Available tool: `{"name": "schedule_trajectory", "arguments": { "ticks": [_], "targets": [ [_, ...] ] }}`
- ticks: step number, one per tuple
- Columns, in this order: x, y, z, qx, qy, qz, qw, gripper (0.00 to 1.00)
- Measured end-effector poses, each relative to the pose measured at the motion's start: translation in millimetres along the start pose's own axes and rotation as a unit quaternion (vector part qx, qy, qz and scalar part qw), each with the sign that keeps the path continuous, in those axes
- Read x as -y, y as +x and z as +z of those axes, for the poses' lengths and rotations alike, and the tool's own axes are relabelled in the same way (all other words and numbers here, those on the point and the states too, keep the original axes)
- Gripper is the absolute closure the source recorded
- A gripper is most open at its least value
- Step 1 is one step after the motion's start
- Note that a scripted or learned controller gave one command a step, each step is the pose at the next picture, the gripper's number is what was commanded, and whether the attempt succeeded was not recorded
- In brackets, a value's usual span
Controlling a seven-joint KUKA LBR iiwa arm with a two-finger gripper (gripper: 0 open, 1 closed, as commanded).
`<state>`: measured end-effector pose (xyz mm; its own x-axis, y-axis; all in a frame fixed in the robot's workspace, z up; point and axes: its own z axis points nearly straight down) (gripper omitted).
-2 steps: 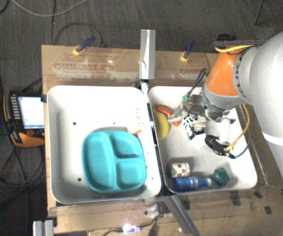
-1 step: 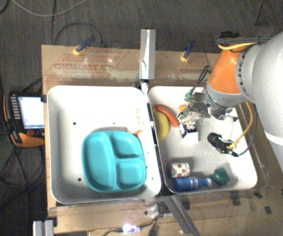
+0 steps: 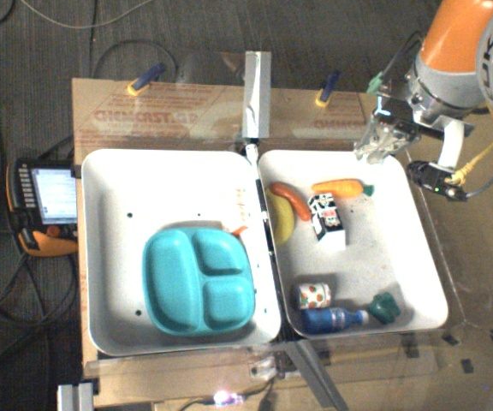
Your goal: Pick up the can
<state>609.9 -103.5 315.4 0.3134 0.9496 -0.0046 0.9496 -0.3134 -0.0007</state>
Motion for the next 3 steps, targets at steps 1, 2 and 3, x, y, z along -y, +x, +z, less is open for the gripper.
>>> {"name": "schedule_trajectory", "arguments": {
  "ticks": [1,2,3],
  "targets": [
    [57.2,-74.2,-73.3,0.000,0.000,-0.035,0.9994,1.00],
    [37.6,-80.8,-31.5,0.000,0.001,0.004,1.0000,1.00],
    [13.4,-43.6,-118.1,0.000,0.000,0.163,0.9866,1.00]
  ]
}}
